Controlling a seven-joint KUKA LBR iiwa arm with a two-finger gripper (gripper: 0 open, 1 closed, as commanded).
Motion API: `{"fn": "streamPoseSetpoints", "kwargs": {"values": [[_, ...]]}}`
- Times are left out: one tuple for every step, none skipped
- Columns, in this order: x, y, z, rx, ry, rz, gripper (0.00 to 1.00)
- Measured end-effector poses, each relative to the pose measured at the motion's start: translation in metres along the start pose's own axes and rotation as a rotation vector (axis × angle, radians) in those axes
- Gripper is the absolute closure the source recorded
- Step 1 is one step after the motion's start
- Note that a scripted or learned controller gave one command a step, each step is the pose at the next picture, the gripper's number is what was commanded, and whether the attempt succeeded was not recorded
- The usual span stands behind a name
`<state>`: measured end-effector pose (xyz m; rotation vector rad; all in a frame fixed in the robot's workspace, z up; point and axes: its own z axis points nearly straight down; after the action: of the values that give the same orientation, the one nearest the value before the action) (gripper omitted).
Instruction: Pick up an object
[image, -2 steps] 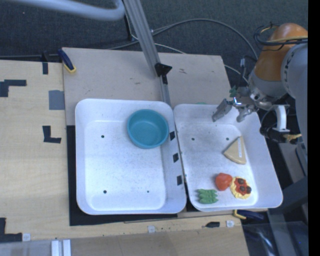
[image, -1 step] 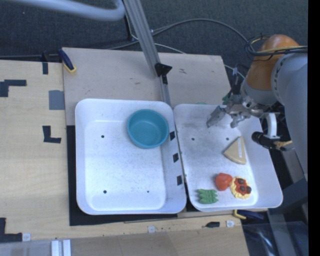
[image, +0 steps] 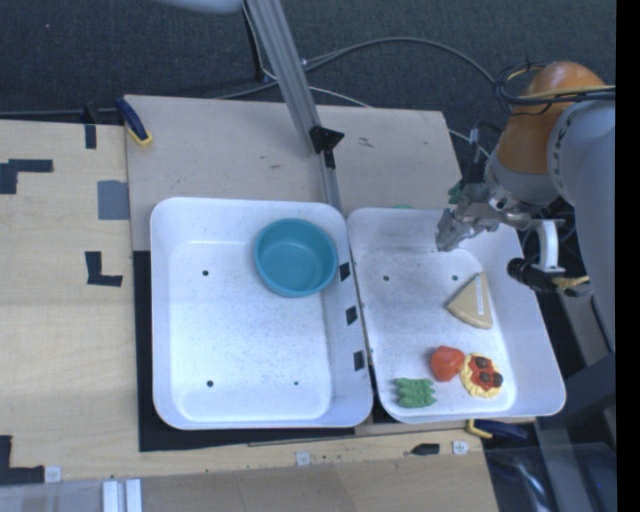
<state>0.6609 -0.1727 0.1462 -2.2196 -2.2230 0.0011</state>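
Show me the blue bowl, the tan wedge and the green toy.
blue bowl (image: 295, 258), camera view, its inner floor.
tan wedge (image: 473, 302), camera view, its flat face.
green toy (image: 414, 392), camera view, its middle.

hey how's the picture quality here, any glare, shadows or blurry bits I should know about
Camera view: soft, even lighting, no harsh glare on the white bins. The blue bowl casts only a faint shadow. The whole frame is slightly soft; the pincer is too blurred to read its fingers. The small food items show little detail.
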Motion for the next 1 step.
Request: {"fn": "streamPoseSetpoints", "kwargs": {"values": [[-0.0054, -0.0073, -0.0551, -0.005, -0.001, 0.001, 1.0]]}}
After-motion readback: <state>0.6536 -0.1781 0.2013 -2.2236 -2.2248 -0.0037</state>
